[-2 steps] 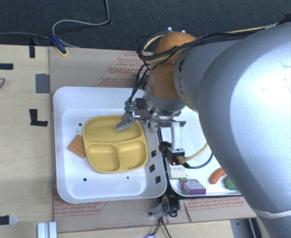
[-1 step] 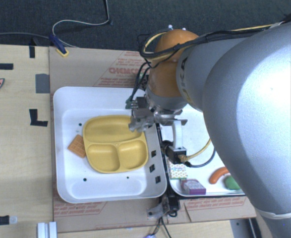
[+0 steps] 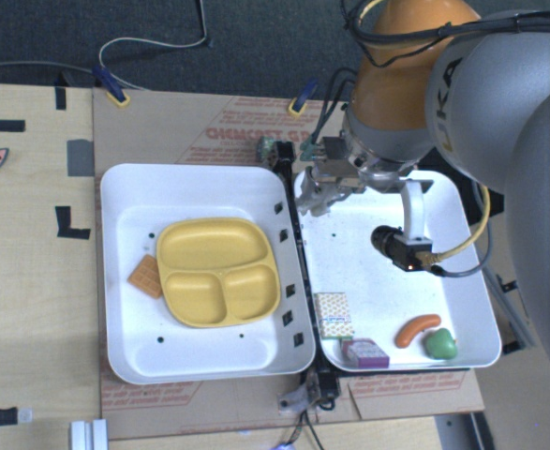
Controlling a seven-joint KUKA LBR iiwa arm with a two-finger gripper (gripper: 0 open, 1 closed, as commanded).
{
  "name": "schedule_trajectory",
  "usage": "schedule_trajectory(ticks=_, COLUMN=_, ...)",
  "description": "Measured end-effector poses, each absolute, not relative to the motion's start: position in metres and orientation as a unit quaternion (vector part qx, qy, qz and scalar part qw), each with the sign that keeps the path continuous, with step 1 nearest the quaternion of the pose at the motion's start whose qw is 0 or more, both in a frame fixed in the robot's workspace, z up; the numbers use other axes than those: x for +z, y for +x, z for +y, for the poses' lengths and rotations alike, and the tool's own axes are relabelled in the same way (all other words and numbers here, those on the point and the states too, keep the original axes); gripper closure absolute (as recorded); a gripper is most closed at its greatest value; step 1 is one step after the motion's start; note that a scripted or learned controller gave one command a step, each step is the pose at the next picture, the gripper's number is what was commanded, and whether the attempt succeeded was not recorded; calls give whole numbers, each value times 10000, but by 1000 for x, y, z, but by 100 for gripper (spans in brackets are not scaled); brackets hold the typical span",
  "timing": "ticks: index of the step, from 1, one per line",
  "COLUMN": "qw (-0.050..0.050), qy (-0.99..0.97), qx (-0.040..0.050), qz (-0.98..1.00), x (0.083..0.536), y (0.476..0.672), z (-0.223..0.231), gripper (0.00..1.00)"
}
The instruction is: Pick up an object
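Observation:
My gripper [image 3: 319, 193] hangs over the far left corner of the right bin [image 3: 387, 293], close to the wall between the two bins, with nothing visibly in it. At the near edge of that bin lie a small patterned box [image 3: 334, 314], a purple box [image 3: 364, 352], an orange sausage [image 3: 417, 330] and a green ball [image 3: 440, 344]. All of them are well apart from the gripper, toward the front. The left bin [image 3: 129, 190] bears a yellow divided plate [image 3: 218, 271], and a brown cracker [image 3: 145, 276] lies at its left edge.
The grey arm with its orange band [image 3: 406, 59] covers the far right part of the right bin. A black wrist unit [image 3: 396, 247] with a cable hangs above the bin's middle. Cables and clips lie on the cardboard behind the bins.

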State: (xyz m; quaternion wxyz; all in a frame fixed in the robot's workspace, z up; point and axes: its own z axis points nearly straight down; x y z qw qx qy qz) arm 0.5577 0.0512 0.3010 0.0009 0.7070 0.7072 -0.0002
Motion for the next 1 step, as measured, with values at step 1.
schedule_trajectory(ticks=1, qw=-10, qy=7059, qx=-12, qz=7083, x=263, y=512, z=117, gripper=100)
